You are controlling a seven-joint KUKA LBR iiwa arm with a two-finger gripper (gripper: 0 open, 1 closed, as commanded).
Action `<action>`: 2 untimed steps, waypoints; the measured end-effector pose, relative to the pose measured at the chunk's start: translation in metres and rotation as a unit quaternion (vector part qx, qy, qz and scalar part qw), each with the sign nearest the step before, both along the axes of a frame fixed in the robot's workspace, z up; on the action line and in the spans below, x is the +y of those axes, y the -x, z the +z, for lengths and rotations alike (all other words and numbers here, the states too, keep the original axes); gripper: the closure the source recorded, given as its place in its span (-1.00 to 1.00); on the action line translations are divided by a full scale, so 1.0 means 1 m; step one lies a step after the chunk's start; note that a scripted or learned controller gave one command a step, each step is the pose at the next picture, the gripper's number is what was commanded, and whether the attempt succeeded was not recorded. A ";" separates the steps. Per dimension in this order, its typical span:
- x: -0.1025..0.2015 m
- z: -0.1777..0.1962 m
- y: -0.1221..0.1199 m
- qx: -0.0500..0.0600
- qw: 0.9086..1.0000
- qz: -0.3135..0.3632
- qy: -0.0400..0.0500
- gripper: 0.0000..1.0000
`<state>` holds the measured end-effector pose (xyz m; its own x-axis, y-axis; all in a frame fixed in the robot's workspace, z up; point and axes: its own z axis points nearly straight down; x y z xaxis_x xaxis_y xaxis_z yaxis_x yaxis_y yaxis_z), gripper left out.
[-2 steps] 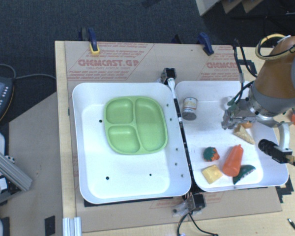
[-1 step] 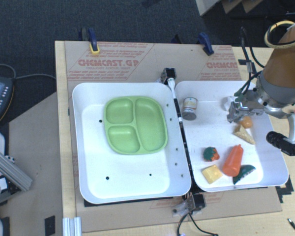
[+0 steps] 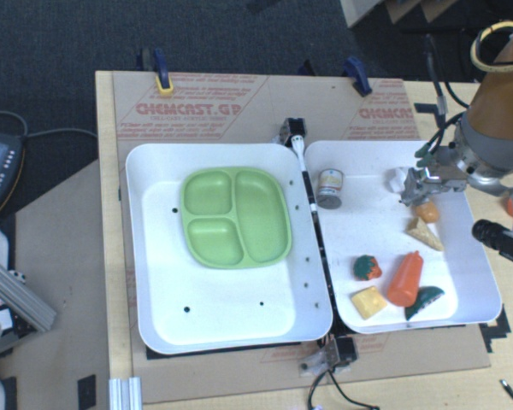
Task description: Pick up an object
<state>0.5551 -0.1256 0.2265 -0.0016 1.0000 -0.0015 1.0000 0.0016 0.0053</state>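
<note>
Nearest the front edge of the desk (image 3: pixel 111 229), in the front part of the right bin (image 3: pixel 470 310), lie a yellow block (image 3: pixel 368 301) and an orange carrot (image 3: pixel 404 280) with its green leaf end (image 3: pixel 423 300) towards the bin's front right corner. The block and the carrot lie just beside each other. A little farther back, near the bin's left wall, sits a small green and orange piece (image 3: pixel 367 268). Behind the carrot, towards the right wall, lies a tan wedge (image 3: pixel 426 236), and just beyond it a small orange piece (image 3: pixel 427 213).

The gripper (image 3: pixel 426 193) hangs directly over that small orange piece, low in the bin, at or just above it. Whether it is clenched or released cannot be told from this angle, and nothing is plainly seen in its grasp. The grey arm (image 3: pixel 496 114) comes in over the bin's right back corner.

At the same depth, near the left wall of the right bin, a small tin can (image 3: pixel 329 188) lies tilted. A pale crumpled thing (image 3: pixel 398 179) sits just left of the gripper.

The left bin (image 3: pixel 154 263) carries a green divided plate (image 3: pixel 237 217), set in its back half and flat on the floor of the bin.

At the desk's back edge two blue clamps (image 3: pixel 162 68) (image 3: pixel 356 75) grip the board
</note>
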 end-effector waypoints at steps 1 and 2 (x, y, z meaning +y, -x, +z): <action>0.050 0.009 0.021 0.004 1.000 0.002 -0.002 1.00; 0.096 0.001 0.028 0.004 1.000 0.001 -0.002 1.00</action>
